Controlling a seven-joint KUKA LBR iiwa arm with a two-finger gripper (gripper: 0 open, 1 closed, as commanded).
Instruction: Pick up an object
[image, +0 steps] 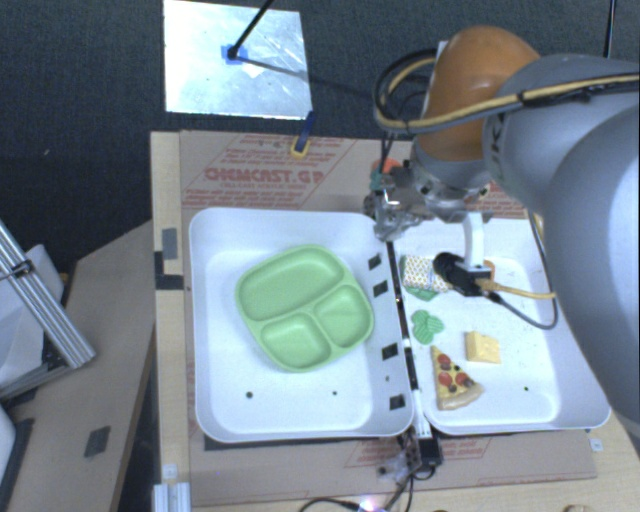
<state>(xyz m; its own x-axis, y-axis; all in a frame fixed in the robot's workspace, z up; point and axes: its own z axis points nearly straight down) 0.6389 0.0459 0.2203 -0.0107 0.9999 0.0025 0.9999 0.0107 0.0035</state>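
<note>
Gripper (388, 218): hung just off the upper right of the light green three-compartment plastic plate (303, 305); open or closed, could not tell. Found, right of that plate in the right-hand white bin (540, 400): small green-and-white patterned block (418, 270), flat green leaf piece (428, 324), yellow cheese wedge (483, 348), toy pizza slice (455, 378).

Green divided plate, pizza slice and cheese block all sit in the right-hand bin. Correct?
Not quite. The camera view shows the green divided plate in the left-hand bin, not the right. The pizza slice and cheese block do sit in the right-hand bin.
</note>
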